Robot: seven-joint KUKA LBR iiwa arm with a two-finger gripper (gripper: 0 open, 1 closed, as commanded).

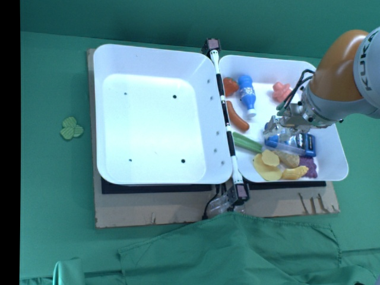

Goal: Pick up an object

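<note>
Over the right-hand shallow white plastic bin (332, 174), gripper (278, 125) hangs low; finger state: cannot tell. Blue cylindrical toy (289, 141) lies just beneath (likely target). Reach step; next needs a straight descent.

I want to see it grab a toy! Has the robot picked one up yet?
Not yet, as far as I can see. The gripper is down in the right bin, low over the toys near a blue marker. Nothing looks lifted. Grabbing and lifting are left.
</note>
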